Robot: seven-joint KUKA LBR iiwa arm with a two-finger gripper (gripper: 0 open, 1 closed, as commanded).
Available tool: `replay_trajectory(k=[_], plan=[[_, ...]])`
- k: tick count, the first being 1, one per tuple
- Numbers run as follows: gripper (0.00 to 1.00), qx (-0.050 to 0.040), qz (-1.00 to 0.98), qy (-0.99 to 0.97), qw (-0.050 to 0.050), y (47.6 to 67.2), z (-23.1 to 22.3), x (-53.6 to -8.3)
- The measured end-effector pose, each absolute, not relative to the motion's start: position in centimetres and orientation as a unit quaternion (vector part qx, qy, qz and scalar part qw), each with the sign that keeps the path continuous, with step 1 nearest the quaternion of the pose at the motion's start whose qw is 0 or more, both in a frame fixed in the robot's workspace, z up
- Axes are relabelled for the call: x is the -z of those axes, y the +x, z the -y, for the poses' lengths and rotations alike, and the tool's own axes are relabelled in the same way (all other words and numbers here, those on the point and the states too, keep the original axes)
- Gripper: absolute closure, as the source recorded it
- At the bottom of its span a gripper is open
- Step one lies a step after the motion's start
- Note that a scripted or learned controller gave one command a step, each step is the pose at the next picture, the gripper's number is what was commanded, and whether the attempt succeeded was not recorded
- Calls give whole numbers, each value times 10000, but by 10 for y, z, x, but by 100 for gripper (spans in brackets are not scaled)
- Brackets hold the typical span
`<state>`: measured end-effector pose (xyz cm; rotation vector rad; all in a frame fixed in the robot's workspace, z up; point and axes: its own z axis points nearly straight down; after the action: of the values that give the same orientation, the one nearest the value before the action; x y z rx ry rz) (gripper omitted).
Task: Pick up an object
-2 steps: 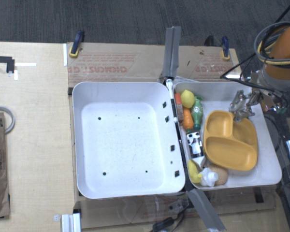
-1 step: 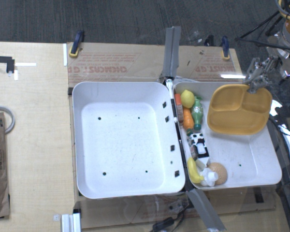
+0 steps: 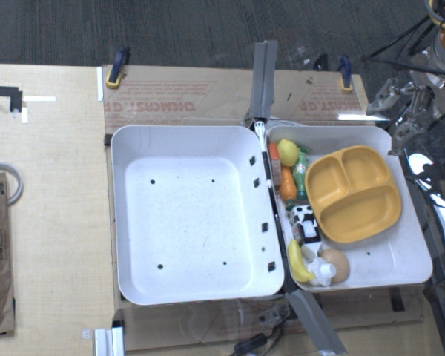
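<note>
The right bin (image 3: 400, 269) holds a yellow divided plate (image 3: 357, 193) lying tilted across its middle. Along the bin's left wall lie a lemon (image 3: 288, 152), a green bottle (image 3: 301, 170), an orange carrot (image 3: 288, 185), a black-and-white item (image 3: 305, 222), a banana (image 3: 297, 262) and a tan round object (image 3: 335, 264) beside a small white piece (image 3: 322, 274). My gripper (image 3: 402, 113) shows as grey metal parts at the bin's far right corner, apart from all of these objects and with nothing seen in it.
The left bin (image 3: 189, 212) sits beside the right one, with a grey divider bar (image 3: 263, 80) rising between them at the back. Blue clamps (image 3: 119, 65) hold cardboard behind the bins. Cables and dark struts (image 3: 430, 199) crowd the right edge.
</note>
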<state>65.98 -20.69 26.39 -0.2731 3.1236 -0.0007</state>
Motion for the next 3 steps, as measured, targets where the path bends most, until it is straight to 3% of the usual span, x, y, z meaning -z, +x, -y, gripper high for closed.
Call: replay_trajectory(k=[1,2,3], plan=[[0,-2,-9943,-1062,30,644,221,-130],[0,10,-9931,-1173,42,661,222,-243],[0,2,-9991,-414,27,639,222,-244]])
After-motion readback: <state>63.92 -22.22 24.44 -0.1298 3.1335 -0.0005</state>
